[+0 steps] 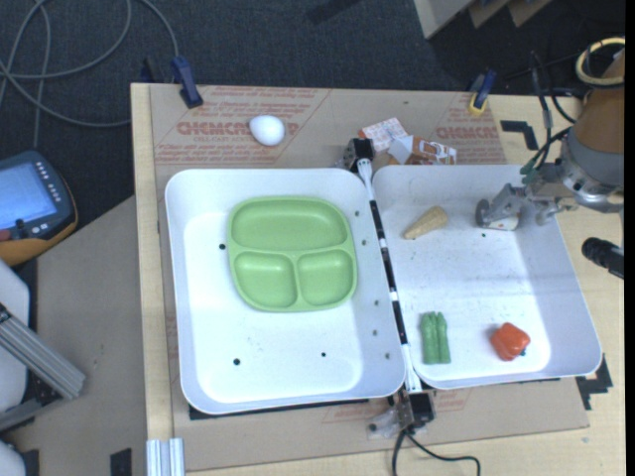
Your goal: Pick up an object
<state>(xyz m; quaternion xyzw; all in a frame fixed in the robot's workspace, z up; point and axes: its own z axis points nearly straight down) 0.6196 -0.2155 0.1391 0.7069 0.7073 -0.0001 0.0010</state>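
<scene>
The grey arm with its orange band came in from the right edge of the worktop, cut off by the frame so that little beyond its wrist could be seen. Its pincer hung over the far part of the right-hand shallow white bin, near that bin's far right corner. The metal parts there blurred into the pale bin floor, and whether the pincer was apart or together could not be told; nothing could be made out between its tips.

In the same bin a tan wedge-shaped piece lay near the far left corner, well apart from the pincer. Toward the near edge lay a small green ridged block, just beside the divider between the bins, and a red-orange rounded object closer to the near right corner. The two were near each other but not touching.

The left-hand shallow white bin carried a pale green plastic tray with three compartments, set in its far half. A few dark specks dotted the bare floor around it.

On the brown cardboard-covered worktop beyond the bins, a white egg-shaped object rested near the far left corner. A crumpled red and white wrapper lay at the far edge of the bins, above the divider; its print was too small to read. Blue clamps gripped the far edge.
</scene>
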